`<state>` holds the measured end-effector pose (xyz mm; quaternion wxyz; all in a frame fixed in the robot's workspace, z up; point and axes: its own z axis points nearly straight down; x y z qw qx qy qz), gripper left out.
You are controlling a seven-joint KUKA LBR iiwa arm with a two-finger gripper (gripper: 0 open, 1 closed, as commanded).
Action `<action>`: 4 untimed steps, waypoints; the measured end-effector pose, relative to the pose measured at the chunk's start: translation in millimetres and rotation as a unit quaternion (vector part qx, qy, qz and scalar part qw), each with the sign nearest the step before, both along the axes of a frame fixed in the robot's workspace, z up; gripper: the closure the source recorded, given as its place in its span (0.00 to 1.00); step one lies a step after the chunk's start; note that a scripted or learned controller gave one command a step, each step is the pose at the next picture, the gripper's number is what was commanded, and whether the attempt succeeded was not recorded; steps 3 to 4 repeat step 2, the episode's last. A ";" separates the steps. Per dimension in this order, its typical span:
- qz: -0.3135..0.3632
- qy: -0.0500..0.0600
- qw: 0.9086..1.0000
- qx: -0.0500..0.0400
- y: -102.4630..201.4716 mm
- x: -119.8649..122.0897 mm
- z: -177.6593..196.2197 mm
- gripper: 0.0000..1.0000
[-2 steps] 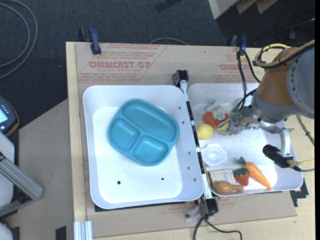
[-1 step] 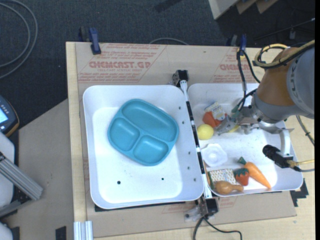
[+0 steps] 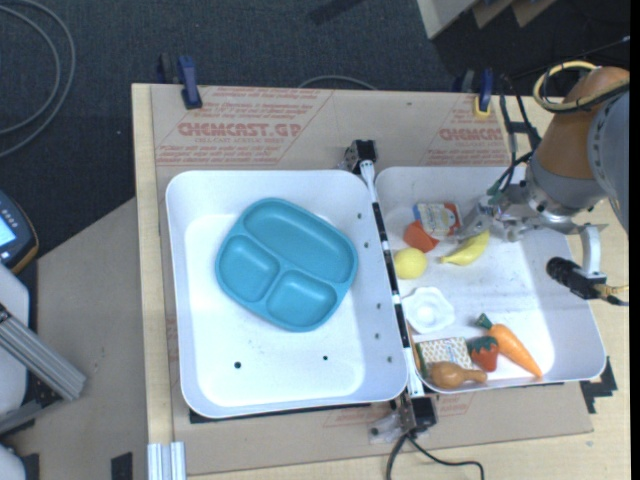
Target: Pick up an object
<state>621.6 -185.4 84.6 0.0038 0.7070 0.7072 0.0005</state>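
Where it is readable, the board [image 3: 300, 128] seemingly says "CHEMCAST GP".

- Arm [image 3: 585, 148]: cut off by the right edge; upper links out of frame.
- Gripper [image 3: 487, 218]: finger state unresolvable, too small and blurred.
- Pouch [image 3: 436, 215]: label print illegible.
- Right bin [image 3: 560, 363]: far wall partly hidden behind the arm.
- Banana [image 3: 467, 251]: upper end obscured at gripper.

The grey KUKA arm with its orange band [image 3: 568, 138] is reaching in from the right, bending downward at the wrist. Its two-finger metal gripper [image 3: 482, 218] is pointing leftward and sitting low, the fingertips too blurred to read.
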 end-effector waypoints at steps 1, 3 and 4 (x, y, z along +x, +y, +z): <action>0.001 0.001 1.000 0.001 3.0 -1.2 10.8 1.00; 0.002 0.004 1.000 0.004 102.4 -47.9 103.4 1.00; 0.002 0.004 1.000 0.004 102.4 -47.9 103.4 1.00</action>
